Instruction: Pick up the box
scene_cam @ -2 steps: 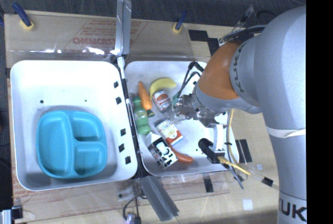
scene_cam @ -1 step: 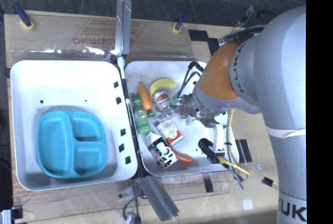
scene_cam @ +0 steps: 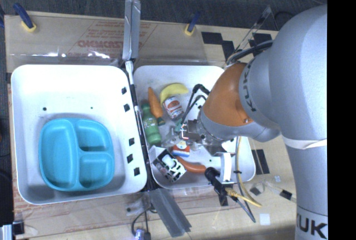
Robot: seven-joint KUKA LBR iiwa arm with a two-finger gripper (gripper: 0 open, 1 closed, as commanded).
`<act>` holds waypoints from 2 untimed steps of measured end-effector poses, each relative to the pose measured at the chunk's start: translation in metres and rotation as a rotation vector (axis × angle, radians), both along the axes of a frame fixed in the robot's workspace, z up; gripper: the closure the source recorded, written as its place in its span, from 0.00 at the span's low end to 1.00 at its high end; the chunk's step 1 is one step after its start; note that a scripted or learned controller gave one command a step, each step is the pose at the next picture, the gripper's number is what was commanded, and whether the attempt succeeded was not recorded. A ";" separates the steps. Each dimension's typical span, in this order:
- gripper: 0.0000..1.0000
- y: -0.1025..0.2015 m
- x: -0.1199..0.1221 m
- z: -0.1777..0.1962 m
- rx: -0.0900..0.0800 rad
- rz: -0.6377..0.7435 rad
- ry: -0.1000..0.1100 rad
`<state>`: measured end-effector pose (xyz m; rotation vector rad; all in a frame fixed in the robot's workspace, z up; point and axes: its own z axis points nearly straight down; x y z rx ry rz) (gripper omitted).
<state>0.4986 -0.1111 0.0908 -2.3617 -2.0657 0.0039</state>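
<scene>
The hand (scene_cam: pixel 186 132) is being held low at the middle of the right bin (scene_cam: pixel 214 70); its opening cannot be told. The box (scene_cam: pixel 168 165) is lying lower left of it.

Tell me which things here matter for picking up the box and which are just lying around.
For the job:
box, black and white, at the right bin's near edge
gripper, low over the right bin

Just lying about:
banana
carrot
green bottle
sausage
blue divided plate in the left bin

Glossy white plastic bins (scene_cam: pixel 67 74), smooth matt blue plastic tray (scene_cam: pixel 75 152), brown cardboard-like bench (scene_cam: pixel 72 33).
</scene>
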 end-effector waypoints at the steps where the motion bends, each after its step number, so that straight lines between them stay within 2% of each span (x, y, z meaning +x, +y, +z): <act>1: 1.00 0.001 0.000 0.009 -0.001 0.006 0.000; 2: 1.00 0.069 0.014 0.100 0.001 -0.043 -0.001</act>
